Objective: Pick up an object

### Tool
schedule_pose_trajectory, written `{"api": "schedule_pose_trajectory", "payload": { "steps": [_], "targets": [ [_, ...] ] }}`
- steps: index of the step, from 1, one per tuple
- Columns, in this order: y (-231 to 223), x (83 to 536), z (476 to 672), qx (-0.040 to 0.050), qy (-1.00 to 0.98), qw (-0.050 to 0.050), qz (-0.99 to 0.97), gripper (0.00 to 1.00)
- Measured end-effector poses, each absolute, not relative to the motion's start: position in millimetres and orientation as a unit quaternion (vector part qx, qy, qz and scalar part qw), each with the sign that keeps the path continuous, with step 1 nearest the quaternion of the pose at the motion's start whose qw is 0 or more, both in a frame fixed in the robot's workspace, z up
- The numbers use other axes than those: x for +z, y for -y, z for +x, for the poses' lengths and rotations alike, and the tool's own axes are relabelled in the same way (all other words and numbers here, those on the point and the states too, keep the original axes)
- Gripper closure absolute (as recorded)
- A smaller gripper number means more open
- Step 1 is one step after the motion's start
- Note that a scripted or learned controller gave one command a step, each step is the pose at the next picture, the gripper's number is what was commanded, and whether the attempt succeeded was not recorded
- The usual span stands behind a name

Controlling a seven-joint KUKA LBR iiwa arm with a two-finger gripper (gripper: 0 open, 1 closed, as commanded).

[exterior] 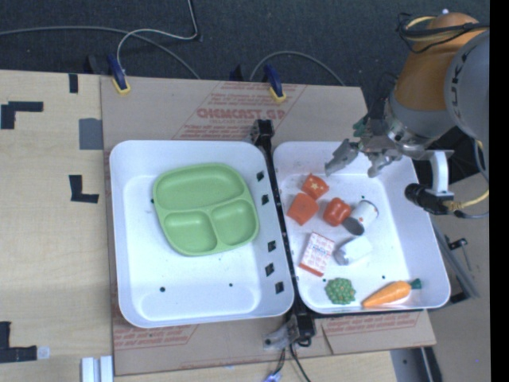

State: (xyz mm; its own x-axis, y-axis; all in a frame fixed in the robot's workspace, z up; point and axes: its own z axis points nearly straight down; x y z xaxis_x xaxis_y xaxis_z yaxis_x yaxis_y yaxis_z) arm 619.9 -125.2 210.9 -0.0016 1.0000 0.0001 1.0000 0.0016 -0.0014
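Observation:
The right bin (413,249) holds several small items: three red-orange pieces (315,185), (301,208), (336,210), a small white and dark can (359,216), a red and white packet (316,253), a grey-white piece (353,251), a green broccoli (340,290) and an orange carrot (388,294). My gripper (357,163) hangs over the back of the right bin, its two fingers spread open with nothing between them. It stands above and to the right of the topmost red piece.
The left bin (131,237) holds a green divided plate (206,208). A black divider (274,213) runs between the bins. Cables and blue clamps (118,78) lie at the back of the bench.

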Motion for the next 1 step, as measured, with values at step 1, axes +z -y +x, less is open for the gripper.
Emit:
{"api": "schedule_pose_trajectory", "payload": {
  "steps": [1],
  "targets": [
    [107.4, 90.4, 651.0, 0.0003, 0.708, 0.001, -0.706, 0.00]
  ]
}}
